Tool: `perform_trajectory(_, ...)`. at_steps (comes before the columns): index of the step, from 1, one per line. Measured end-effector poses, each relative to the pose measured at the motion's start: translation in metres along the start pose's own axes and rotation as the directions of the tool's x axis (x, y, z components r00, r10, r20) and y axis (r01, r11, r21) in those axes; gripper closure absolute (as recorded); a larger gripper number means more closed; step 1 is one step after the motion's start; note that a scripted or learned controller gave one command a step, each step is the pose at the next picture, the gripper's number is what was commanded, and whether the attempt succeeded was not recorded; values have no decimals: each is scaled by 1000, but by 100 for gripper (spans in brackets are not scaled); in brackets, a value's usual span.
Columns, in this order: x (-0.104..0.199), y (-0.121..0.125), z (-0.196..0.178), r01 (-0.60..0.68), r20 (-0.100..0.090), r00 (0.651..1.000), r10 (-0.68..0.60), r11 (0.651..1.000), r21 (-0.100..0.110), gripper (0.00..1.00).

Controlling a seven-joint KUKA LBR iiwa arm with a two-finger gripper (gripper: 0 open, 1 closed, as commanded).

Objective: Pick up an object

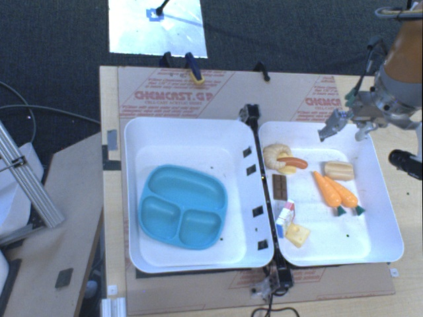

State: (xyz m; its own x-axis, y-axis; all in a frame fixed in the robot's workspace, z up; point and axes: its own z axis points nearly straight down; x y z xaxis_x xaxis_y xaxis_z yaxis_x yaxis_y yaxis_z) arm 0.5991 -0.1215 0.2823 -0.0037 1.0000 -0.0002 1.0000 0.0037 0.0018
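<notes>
I see the gripper (347,125) hovering over the far edge of the right bin (380,246), its jaws spread wide with nothing between them. Below it in that bin, two carrots (336,191) lie side by side, touching, their long axes running diagonally with the green tops pointing toward the near right. A hot dog (283,158), bread roll (338,170), chocolate bar (280,187) and cheese wedge (297,234) sit nearby, while the left bin (158,131) holds a blue tray (182,206).
</notes>
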Motion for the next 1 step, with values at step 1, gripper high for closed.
perform_trajectory(1,33,-15,163,3,-4,1000,-2,1000,16,0)
